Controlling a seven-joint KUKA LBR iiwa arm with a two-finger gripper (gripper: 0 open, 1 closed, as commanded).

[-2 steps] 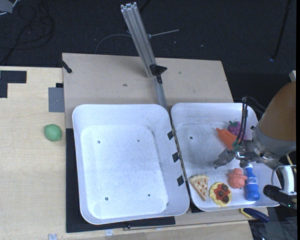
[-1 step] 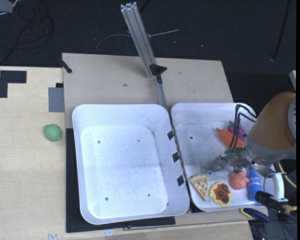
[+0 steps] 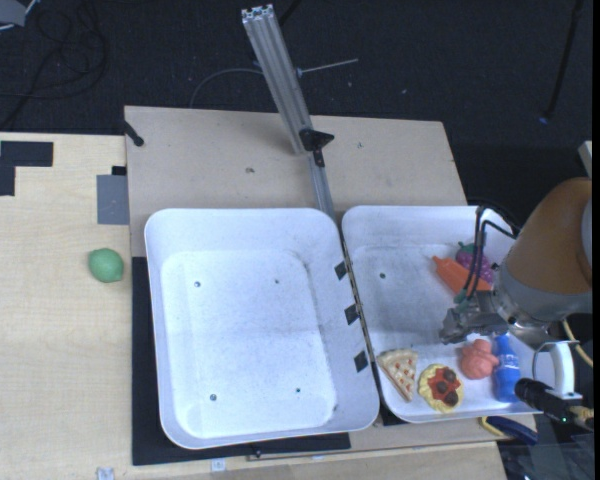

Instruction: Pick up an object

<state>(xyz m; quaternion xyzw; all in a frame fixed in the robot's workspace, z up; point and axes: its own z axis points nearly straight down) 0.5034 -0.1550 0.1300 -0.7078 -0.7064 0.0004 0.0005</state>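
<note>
White plastic forms the two shallow bins on the bench (image 3: 70, 368), the left bin (image 3: 242, 328) and the right bin (image 3: 405, 248), where the grey arm (image 3: 552, 258) reaches down from the right. Its fingers (image 3: 463, 321) are low over the right bin's floor, and whether they are apart or together cannot be told. A pink lump (image 3: 475, 358) lies just near of them, an orange carrot (image 3: 448, 271) just far of them, a blue bottle (image 3: 506, 366), pizza slice (image 3: 400, 371) and round pizza (image 3: 440, 387) along the near wall, and a green ball (image 3: 106, 265) sits on the bench left of the bins.
</note>
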